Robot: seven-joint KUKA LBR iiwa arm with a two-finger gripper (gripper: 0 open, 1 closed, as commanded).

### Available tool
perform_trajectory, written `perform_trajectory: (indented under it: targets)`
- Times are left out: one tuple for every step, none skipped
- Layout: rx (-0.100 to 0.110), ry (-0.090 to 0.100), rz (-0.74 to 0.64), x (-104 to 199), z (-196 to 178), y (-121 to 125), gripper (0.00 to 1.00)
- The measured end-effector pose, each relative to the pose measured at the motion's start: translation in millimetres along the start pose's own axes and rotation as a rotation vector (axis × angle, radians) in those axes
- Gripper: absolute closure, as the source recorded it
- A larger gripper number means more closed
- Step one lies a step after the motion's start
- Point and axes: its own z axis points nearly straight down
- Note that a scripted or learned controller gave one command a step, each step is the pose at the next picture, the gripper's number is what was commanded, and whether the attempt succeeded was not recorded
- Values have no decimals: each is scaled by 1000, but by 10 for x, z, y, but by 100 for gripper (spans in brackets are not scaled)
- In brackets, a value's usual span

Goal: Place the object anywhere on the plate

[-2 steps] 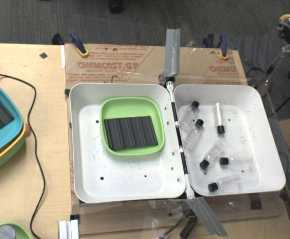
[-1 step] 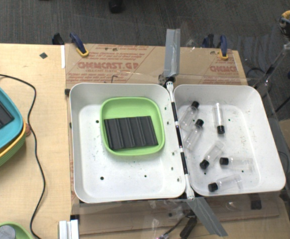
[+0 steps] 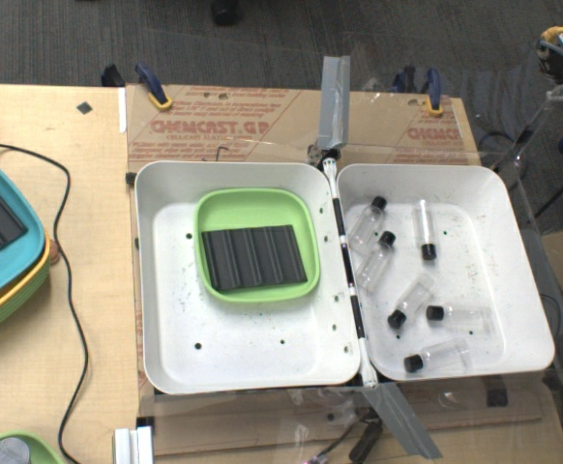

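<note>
A square green plate [image 3: 257, 204] lies in the left white bin [image 3: 252, 346], toward its back. A dark ribbed pad [image 3: 256, 257] covers most of the plate's floor. Several clear plastic vials with black caps lie scattered in the right white bin [image 3: 499, 249]. One vial [image 3: 424, 228] lies near the bin's back, another vial [image 3: 376, 259] close to the divider, and a third vial [image 3: 438, 357] by the front wall. All of them lie on their sides, apart from the plate.
The bins rest on a cardboard sheet [image 3: 223, 124] held by blue clamps [image 3: 152, 85]. A grey bracket [image 3: 335, 104] stands behind the seam between the bins. At the left edge of the wooden bench are stacked teal and green trays [image 3: 1, 245] and a black cable [image 3: 72, 259].
</note>
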Motion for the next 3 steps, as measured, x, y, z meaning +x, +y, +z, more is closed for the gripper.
perform_trajectory:
  targets:
    - [0, 0, 3, -19, 342, -2, 0]
    - [-1, 2, -3, -79, -496, 5, 0]
    - [-1, 3, 0, -23, -533, 8, 0]
